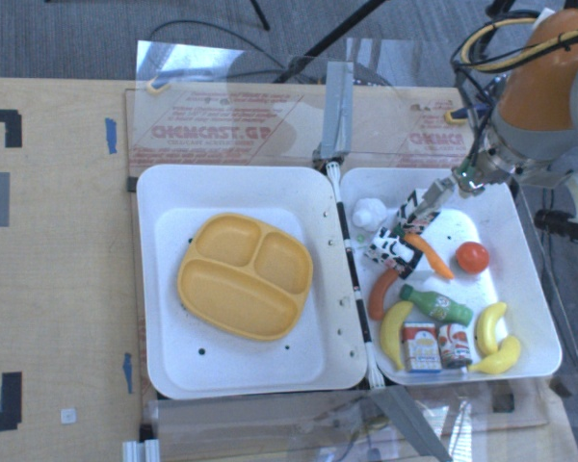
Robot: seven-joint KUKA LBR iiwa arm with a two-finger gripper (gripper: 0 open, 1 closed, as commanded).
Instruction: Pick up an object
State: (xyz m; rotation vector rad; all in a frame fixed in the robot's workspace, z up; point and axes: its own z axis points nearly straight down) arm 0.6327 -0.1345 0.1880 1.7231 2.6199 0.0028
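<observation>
The right bin [535, 287] holds several toy foods. A black-and-white cow toy [389, 249] lies near its upper left, with an orange carrot [430, 256] beside it and a white round piece [369, 213] just above. My gripper [411, 218] reaches down at a slant from the upper right and hangs right over the cow toy and the top end of the carrot. Its dark tip blends with the cow's markings, and I cannot tell whether it touches the toy.
Also in the right bin are a red tomato [472, 257], a red sausage [381, 293], a green bottle [436, 305], two bananas [395, 333] [497, 341] and a small carton [422, 346]. A yellow divided plate [246, 275] sits in the left bin [164, 258].
</observation>
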